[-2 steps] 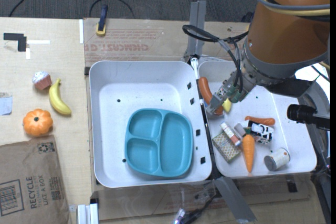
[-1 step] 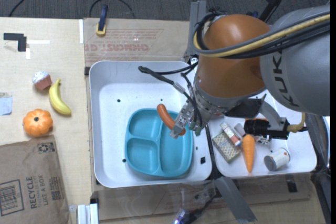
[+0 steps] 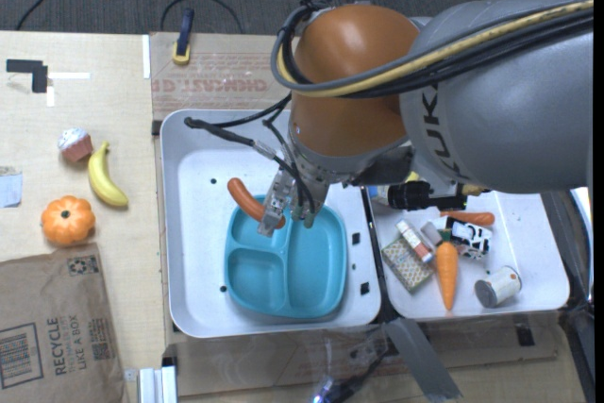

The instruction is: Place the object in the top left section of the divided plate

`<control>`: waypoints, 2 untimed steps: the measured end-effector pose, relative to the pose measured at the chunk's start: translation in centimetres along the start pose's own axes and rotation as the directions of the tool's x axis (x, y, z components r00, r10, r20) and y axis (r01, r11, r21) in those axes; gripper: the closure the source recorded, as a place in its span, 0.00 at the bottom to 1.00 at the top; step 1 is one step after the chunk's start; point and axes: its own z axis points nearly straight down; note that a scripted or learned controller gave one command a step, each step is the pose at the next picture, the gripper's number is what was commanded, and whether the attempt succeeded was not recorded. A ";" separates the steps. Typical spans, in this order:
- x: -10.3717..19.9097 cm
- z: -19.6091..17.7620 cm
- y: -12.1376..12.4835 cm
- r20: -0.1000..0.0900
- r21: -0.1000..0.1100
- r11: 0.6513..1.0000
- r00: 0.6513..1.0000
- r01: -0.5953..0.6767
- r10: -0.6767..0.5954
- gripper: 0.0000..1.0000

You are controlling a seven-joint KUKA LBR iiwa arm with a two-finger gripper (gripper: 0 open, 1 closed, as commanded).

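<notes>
We find the fingers [image 3: 288, 208] closed on one end of the sausage [image 3: 245, 199], whose length slants toward the bin's far-left corner, overhanging the plate's [image 3: 321, 274] top left section.

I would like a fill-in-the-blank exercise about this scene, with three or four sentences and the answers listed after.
1. The divided plate in the left bin is ____ in colour.
2. The hot dog lies at the plate's top left edge, and the claw hangs just to its ____.
3. The carrot lies in the ____ bin.
4. Outside the bins, the banana lies between the cupcake and the ____.

Missing words: blue; right; right; pumpkin
</notes>
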 end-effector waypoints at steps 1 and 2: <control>-1.3 3.3 -8.5 -0.002 -0.001 0.980 0.980 0.201 -0.201 1.00; -3.1 0.4 -13.5 0.002 -0.002 0.992 0.992 0.129 -0.129 1.00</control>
